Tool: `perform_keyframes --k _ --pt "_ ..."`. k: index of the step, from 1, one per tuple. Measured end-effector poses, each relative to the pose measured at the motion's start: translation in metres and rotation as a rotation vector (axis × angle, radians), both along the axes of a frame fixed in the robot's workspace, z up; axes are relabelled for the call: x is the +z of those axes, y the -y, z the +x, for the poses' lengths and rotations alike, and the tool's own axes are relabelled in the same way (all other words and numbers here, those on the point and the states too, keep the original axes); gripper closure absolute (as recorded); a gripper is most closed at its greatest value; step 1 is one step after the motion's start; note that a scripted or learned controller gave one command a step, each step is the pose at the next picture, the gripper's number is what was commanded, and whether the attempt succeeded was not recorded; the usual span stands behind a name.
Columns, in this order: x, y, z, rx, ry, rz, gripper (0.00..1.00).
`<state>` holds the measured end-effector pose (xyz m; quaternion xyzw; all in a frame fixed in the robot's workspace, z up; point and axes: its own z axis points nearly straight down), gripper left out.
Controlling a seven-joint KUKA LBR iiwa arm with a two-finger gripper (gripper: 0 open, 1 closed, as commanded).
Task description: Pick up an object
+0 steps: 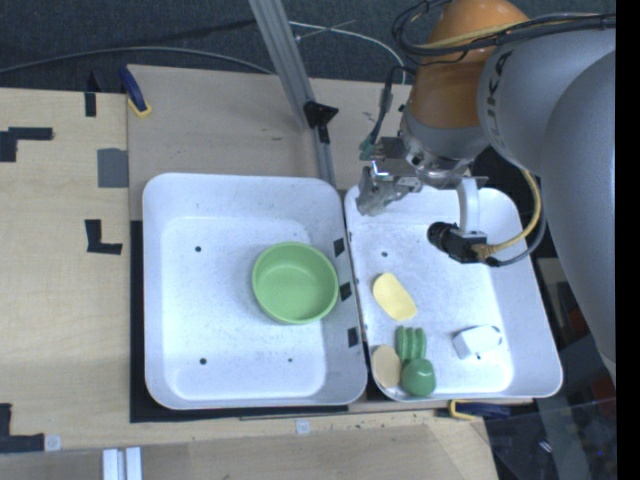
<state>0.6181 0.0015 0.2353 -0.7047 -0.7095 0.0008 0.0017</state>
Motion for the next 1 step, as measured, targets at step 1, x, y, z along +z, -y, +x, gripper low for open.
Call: perform_keyframes --k 1 --pt "-0.0135 -0.0552 -0.0022 0.000 -0.001 0.000 1.00"
